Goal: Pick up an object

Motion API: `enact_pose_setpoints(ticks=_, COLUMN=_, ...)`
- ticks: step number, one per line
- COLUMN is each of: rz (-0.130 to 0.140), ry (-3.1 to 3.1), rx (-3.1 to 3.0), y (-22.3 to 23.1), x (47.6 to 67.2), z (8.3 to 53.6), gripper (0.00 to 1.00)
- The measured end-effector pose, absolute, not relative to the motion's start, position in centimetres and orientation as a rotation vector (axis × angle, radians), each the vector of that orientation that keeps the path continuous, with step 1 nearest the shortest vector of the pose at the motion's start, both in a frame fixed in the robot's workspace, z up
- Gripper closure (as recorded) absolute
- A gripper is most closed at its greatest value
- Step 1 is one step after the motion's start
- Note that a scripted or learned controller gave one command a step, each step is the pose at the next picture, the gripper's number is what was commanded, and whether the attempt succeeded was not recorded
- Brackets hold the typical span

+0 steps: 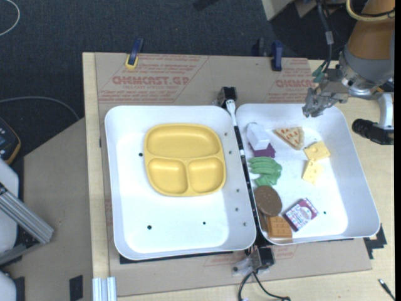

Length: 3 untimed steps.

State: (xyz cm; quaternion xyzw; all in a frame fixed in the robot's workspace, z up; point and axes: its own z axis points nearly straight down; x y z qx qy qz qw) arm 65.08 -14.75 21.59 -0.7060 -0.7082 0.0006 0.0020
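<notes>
The right bin point(351, 168) holds several toy foods: a pizza slice point(289, 136), two yellow cheese pieces point(317, 151) point(311, 172), a green vegetable point(264, 167), a white and purple piece point(257, 138), a brown round cookie point(268, 200), a cracker point(279, 227) and a maroon packet point(301, 214). My gripper point(312, 108) hangs over the bin's far edge, up and to the right of the pizza slice. Nothing shows between its fingers.
The left bin point(125, 212) holds a yellow divided tray point(185, 158). Clamps point(133, 54) point(276, 54) stand at the board's back edge. A black arm part point(369, 130) sticks in beside the right bin.
</notes>
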Motion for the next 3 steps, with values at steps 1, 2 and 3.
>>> enact_pose_setpoints(ticks=1, rz=0.002, ry=-2.222, rx=-2.215, y=-10.8, x=62.6, z=21.3, gripper=1.00)
enact_pose_setpoints(ticks=2, rz=0.003, ry=-2.221, rx=-2.214, y=-6.8, x=58.9, z=20.6, gripper=1.00)
enact_pose_setpoints(ticks=3, rz=0.002, ry=-2.222, rx=-2.213, y=-2.3, x=55.8, z=20.5, gripper=1.00)
